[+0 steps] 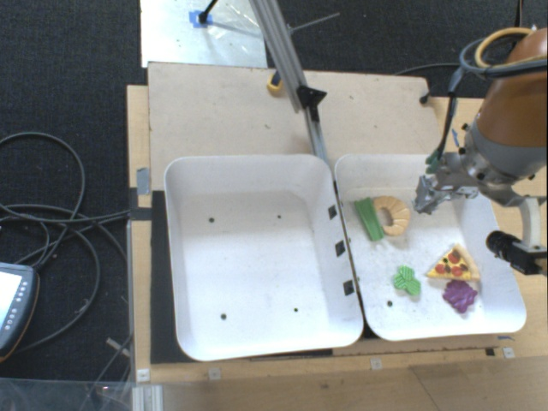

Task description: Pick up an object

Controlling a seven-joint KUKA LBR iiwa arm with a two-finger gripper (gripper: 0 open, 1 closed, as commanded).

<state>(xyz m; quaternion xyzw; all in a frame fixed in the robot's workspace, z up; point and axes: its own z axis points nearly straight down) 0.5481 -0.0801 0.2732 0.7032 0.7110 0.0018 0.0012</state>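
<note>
The right bin (428,324) holds several toy foods: a green stick (369,219) lying against a tan ring-shaped pastry (394,215), a small green leafy piece (407,280), a pizza slice (454,265) and a purple cluster (461,295). My gripper (426,197) hangs over the bin's upper middle, just right of the pastry and a little above it. I see nothing between its fingers.
The left bin (184,178) stands beside the right one, sharing a raised divider (340,248). A slanted metal pole (287,45) crosses the bench behind the bins. Cables and a tablet (13,302) lie on the floor at left.
</note>
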